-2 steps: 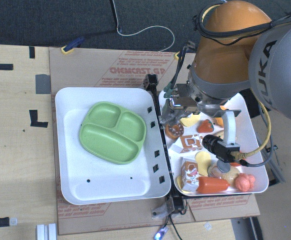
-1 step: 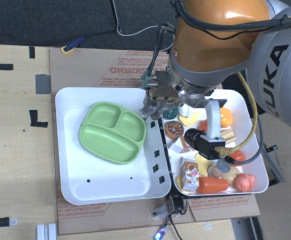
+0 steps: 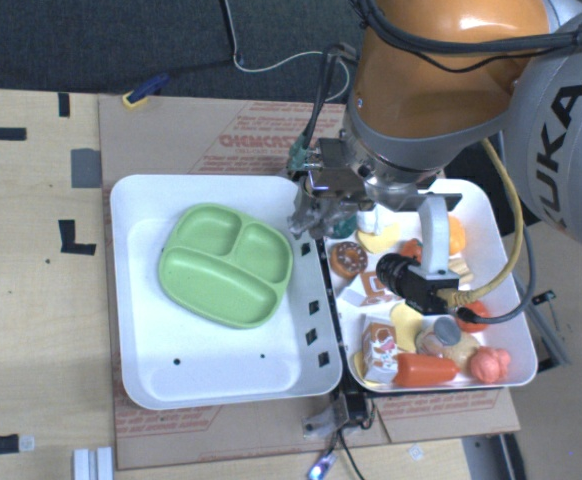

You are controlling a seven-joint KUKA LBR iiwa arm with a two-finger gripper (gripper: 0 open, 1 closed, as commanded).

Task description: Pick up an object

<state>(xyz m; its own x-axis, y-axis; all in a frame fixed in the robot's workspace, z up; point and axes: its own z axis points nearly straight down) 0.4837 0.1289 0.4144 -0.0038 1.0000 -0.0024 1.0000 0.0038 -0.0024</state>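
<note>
Nearest the lower edge of the frame, the right bin (image 3: 516, 353) holds the candidates: an orange-red carrot-shaped piece (image 3: 426, 370), a pink round piece (image 3: 489, 364) at lower right, and a small printed carton (image 3: 379, 348) to their left. Any of these would do, but they lie touching one another, so my advice is to come straight down over one with free flanks, such as the pink piece at the bin's corner, and close across its narrow width.

Further up, a brown round piece (image 3: 350, 258) and a yellow piece (image 3: 379, 240) sit near the divider. The left bin (image 3: 136, 298) carries a green divided plate (image 3: 227, 264).

The tool (image 3: 323, 203) hangs over the top of the divide between the bins, below the grey wrist and orange band (image 3: 441, 38) in the upper right. Whether it is open or closed I cannot tell; nothing can be seen held in it.
</note>
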